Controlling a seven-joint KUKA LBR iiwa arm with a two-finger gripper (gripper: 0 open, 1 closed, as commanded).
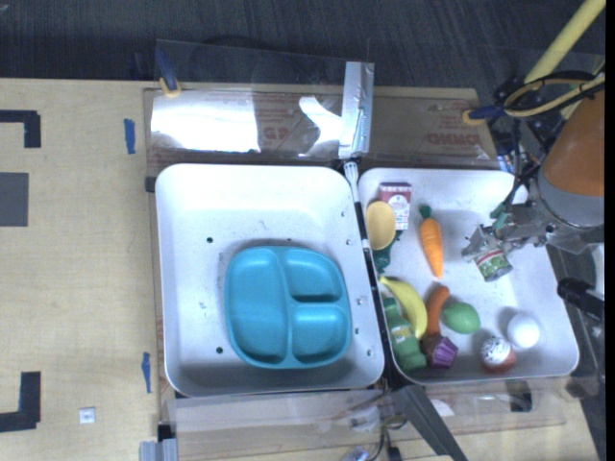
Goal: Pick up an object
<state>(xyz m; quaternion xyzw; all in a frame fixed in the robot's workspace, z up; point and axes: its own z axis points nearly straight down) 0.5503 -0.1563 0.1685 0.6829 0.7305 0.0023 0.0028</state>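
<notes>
The arm (577, 161) is cut off by the right edge. The end effector (500, 233) is blurred, its fingers indistinct against a small green-and-white object (495, 264) whose label is unreadable.

My arm (577, 195) at the frame's right edge is grey with a broad orange band; black and yellow cables (538, 89) loop above it, and my pincer (500, 233) is small, metallic grey.

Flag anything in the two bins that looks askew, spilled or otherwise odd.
The toy food in the right bin lies jumbled along its near-left side: the banana overlaps neighbours and the yellow spoon rests against the divider. The blue divided plate sits slightly rotated in the left bin. Nothing looks spilled or damaged.
</notes>
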